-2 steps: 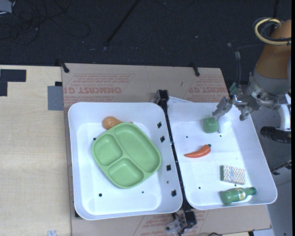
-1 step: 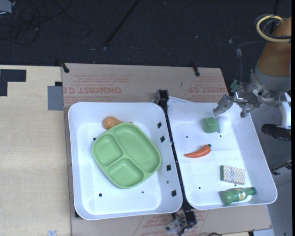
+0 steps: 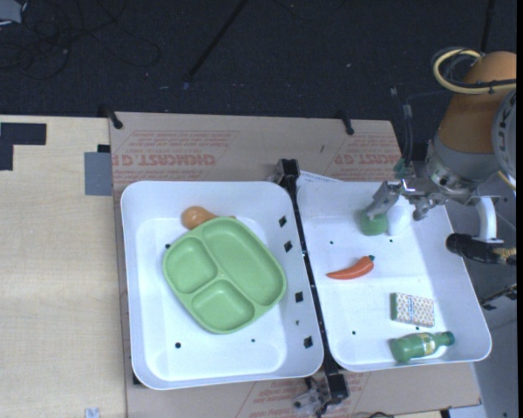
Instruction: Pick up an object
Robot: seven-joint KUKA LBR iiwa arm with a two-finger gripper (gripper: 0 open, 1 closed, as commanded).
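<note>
Right now I see the arm (image 3: pixel 471 116) reaching in from the right over the far end of the right bin (image 3: pixel 471 320), with its gripper (image 3: pixel 399 200) low above the bin floor. Just below and a touch left of the fingertips sits a small green block (image 3: pixel 374 222), which I judge to be the likeliest target. One finger (image 3: pixel 382 200) slants down toward the block's far edge and the other (image 3: pixel 421 207) hangs to its right, so the fingers look spread fairly wide and nothing sits between them; the block lies off to the left of the gap, not inside it. I cannot tell whether the left finger touches the block. The block is a soft, rounded lump of mid green, about as tall as it is broad, with no clear long axis, so I judge the grip angle matters little; the gap needs to shift left and nearer before closing. Other things share this bin: an orange pepper (image 3: pixel 350 270) in the middle, lying left to right; a patterned packet (image 3: pixel 413 308) nearer; and a green bottle (image 3: pixel 420 346) on its side by the near rim. Across in the left bin (image 3: pixel 148 355) lies a green divided plate (image 3: pixel 224 273), with an orange ball (image 3: pixel 196 217) tucked at its far edge.
</note>
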